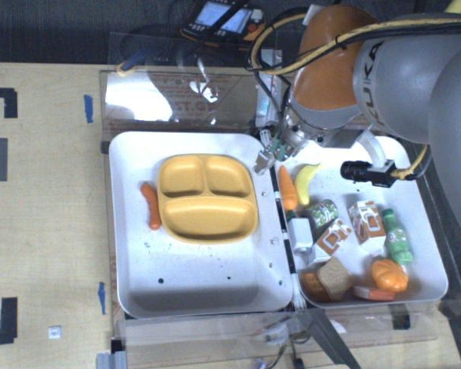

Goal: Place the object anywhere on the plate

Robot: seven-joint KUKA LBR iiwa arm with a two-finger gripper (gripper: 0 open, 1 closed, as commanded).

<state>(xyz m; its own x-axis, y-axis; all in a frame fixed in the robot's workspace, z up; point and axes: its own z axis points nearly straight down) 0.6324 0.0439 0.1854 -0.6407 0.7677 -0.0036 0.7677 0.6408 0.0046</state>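
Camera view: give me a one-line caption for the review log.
The gripper hovers over the seam between the two bins, beside the yellow divided plate, which has an orange sausage lying at its left edge.

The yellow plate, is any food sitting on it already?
No. The yellow plate has bare compartments; the orange sausage-like piece lies beside its left edge on the left bin.
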